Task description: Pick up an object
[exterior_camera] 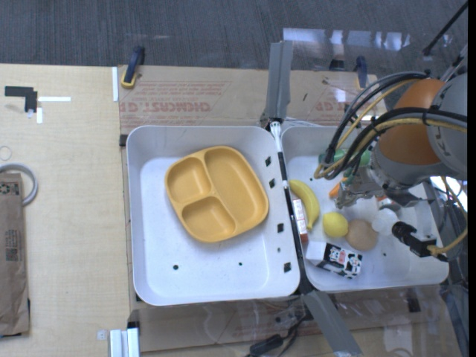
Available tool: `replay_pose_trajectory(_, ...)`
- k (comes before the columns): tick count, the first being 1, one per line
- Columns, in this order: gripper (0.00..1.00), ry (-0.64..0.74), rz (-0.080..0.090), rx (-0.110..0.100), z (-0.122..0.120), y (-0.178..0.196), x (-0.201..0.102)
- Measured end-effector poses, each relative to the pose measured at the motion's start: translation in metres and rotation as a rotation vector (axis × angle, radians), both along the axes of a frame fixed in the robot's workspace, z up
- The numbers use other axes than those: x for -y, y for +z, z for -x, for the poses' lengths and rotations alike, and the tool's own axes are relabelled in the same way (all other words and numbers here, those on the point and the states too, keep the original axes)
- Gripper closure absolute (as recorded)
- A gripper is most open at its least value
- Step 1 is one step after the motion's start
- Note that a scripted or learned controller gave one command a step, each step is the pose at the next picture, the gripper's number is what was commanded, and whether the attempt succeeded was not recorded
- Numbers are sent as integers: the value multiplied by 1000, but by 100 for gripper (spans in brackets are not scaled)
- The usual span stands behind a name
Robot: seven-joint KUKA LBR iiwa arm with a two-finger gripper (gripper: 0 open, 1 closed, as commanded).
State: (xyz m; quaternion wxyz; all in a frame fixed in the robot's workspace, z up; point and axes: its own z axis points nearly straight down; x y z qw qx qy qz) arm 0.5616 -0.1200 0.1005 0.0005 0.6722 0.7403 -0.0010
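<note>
far left edge of the frame: a brown paper bag [13, 251] lying flat on the pale bench [67, 199], with a grey ring just above it. upper left: a small black bracket [22, 95] and a strip of white tape.

left of centre: the left white bin [149, 274], holding a yellow three-compartment plate [216, 192] set at a tilt in its upper middle. above the bins, a sheet of brown cardboard [193, 99] with red print and a yellow-and-blue clamp [134, 65] at its left end.

right of centre: the right white bin [394, 274]. along its left side, top to bottom: a banana [307, 199], a lemon [335, 224] touching the banana's lower end, a tan egg-shaped object [362, 236] just beside the lemon, and a black-and-white printed carton [339, 259] near the bin's lower left corner. a narrow red-and-white packet [299, 218] lies against the bin's left wall. a small orange item [336, 190] and something green [338, 155] show under the cables.

right of the frame: the arm's grey and orange wrist [416, 136] over the right bin, with black and yellow cables looping from it. the gripper [364, 193] hangs just above the lemon and the tan object; whether its jaws are released or clenched cannot be told. nothing is seen between them.
</note>
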Motion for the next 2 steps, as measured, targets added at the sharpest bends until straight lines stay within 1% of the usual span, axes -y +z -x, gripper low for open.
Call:
replay_pose_trajectory(1, 100, -78, 0, -1, 27, 115, -14)
replay_pose_trajectory(2, 100, 33, 0, -1, -17, 116, -47)
